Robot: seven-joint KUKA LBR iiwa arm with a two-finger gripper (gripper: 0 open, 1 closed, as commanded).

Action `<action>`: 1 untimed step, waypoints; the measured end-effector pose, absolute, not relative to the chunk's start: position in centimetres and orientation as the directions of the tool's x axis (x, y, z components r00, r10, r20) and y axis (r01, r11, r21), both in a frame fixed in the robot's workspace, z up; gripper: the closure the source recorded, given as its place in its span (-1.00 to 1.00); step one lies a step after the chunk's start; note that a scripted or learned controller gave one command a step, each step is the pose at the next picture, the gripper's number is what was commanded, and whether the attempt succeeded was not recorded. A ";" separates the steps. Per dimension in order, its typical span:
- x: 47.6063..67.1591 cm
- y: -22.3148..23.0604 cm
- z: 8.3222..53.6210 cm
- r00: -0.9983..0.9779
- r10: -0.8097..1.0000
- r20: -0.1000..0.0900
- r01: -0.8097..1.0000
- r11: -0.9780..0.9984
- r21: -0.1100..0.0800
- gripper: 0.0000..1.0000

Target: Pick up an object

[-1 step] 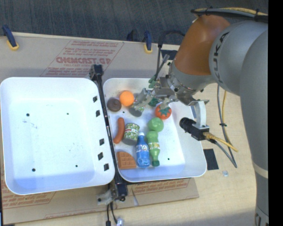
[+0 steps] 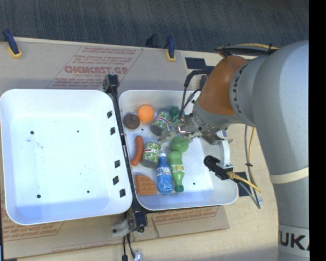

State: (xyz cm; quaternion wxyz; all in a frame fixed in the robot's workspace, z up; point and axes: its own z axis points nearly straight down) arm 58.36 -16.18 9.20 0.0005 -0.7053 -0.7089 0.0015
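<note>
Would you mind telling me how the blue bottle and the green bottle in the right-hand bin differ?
The blue plastic bottle is blue with a white label band; the green plastic bottle is green with a yellowish band. The blue one lies nearer the waffle-like brown piece; the green one lies on the arm's side. Both lie flat, side by side, in the right white bin.

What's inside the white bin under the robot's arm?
The right bin holds an orange ball, blue bottle, green bottle, carrot and cans; the arm covers its far corner.

Ball (image 2: 145,113), bottles (image 2: 164,174) and cans (image 2: 151,152) crowd the right bin (image 2: 206,197), beside the left bin (image 2: 22,145).
</note>
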 end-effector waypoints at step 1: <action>58.4 -16.1 10.3 -0.009 1.000 -0.003 1.000 0.009 -0.002 1.00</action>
